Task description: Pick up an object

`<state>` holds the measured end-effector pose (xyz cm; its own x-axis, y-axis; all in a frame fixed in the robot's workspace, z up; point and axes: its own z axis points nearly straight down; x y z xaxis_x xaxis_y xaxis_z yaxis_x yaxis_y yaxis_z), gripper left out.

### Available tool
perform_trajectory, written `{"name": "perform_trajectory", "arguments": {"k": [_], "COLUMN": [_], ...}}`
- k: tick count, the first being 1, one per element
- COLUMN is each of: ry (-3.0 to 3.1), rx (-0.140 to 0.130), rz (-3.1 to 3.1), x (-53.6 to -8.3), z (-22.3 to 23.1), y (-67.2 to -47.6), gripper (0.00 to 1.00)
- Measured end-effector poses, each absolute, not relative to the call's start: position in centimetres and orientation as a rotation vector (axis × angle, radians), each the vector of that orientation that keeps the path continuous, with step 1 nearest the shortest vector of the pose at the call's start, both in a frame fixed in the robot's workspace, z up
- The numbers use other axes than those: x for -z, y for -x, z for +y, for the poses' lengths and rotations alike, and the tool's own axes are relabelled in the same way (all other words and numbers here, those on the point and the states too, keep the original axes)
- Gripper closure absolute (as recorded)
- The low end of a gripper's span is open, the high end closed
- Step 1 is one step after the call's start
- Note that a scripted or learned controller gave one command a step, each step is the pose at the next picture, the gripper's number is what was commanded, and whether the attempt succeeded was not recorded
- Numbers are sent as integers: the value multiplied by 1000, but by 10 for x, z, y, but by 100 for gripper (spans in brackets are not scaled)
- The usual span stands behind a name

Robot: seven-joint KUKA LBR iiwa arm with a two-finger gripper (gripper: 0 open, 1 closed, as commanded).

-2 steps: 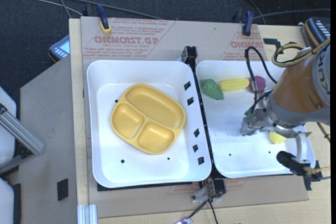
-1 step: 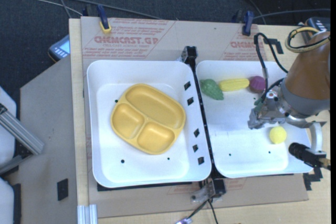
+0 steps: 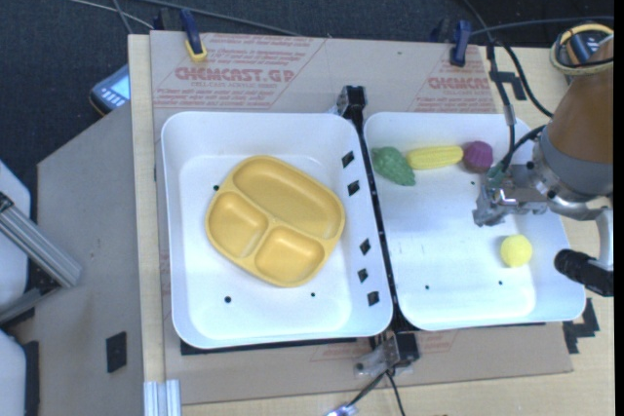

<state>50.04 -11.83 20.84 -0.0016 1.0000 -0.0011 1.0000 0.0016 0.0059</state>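
Note:
Four small toys lie in the right bin [image 3: 439, 297]: a green leafy piece [image 3: 393, 165], a yellow corn cob [image 3: 434, 157], a purple ball [image 3: 478, 155] and a yellow lemon [image 3: 516, 250]. My gripper [image 3: 489, 209] hangs over the right part of that bin, just above and left of the lemon and below the purple ball. Nothing shows between its fingers. The arm's orange band sits at the right edge, above the wrist.
A yellow divided plate [image 3: 275, 219] lies in the left bin [image 3: 185, 239]. A black divider with clips runs between the bins. Clamps hold the cardboard backing at the far edge, and cables cross the floor beyond.

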Motion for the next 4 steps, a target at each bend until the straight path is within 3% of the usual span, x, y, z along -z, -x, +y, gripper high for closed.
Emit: {"name": "perform_trajectory", "arguments": {"k": [1,3,4], "ry": [-2216,-2214,-2216], "rx": [-6,-5,-3], "rz": [2219,2229,2228], "x": [-252,-245,-238], "z": [-117,-9,33], "y": [-500,-552,-561], "gripper": [100,100,100]}}
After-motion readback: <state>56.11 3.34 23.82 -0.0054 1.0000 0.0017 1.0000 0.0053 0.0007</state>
